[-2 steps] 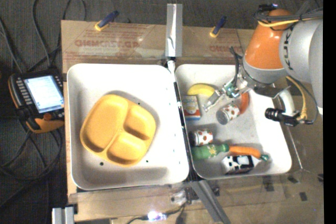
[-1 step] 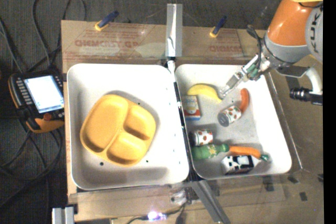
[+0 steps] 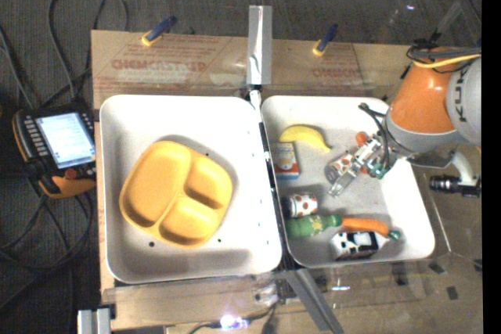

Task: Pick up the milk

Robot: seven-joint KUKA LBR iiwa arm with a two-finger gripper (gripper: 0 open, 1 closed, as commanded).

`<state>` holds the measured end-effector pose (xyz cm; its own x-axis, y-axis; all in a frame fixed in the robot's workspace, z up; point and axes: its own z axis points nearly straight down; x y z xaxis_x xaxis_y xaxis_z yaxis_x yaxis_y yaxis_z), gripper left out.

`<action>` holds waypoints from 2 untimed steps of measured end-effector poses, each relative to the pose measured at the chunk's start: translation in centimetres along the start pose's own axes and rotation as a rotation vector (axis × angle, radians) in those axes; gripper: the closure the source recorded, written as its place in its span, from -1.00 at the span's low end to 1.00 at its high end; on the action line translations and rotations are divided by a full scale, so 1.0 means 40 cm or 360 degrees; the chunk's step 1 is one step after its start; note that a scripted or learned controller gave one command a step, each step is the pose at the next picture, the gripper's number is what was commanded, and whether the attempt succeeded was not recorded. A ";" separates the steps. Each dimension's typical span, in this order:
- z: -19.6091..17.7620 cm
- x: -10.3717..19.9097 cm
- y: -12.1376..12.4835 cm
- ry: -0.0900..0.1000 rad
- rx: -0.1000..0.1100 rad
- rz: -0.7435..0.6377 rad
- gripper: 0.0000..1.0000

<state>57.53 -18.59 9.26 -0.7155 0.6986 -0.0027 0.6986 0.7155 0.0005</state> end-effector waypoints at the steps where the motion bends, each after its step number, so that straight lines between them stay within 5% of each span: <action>1: 0.008 -0.030 0.193 -0.0012 -0.0010 0.0270 -1.00; 2: -0.020 -0.032 0.195 -0.0017 -0.0013 0.0270 1.00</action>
